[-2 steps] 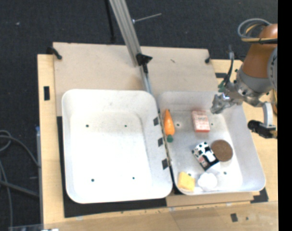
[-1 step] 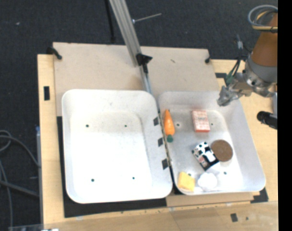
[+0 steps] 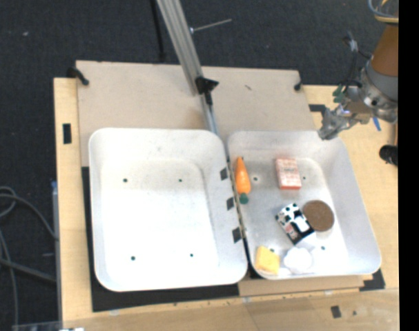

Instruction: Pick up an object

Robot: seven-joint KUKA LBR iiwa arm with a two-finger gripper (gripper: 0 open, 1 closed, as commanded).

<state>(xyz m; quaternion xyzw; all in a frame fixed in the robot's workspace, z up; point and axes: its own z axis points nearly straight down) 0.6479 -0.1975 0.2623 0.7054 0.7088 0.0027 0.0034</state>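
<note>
The right bin [image 3: 347, 185] holds several small objects. An orange carrot-shaped toy [image 3: 242, 176] lies along its left wall. A pink box [image 3: 288, 172] sits near the middle. A brown disc [image 3: 318, 214] lies beside a black and white block [image 3: 293, 223]. At the front are a yellow piece [image 3: 267, 259] and a white round lid [image 3: 298, 259]. My gripper [image 3: 330, 125] hangs over the bin's far right corner, well away from all of them, with nothing seen between its fingers.
The left bin [image 3: 161, 205] sits beside the right one. A slanted metal rail [image 3: 181, 36] rises from the back between the bins. Cables lie on the floor at the left. The bench edge runs close past the bins' front.
</note>
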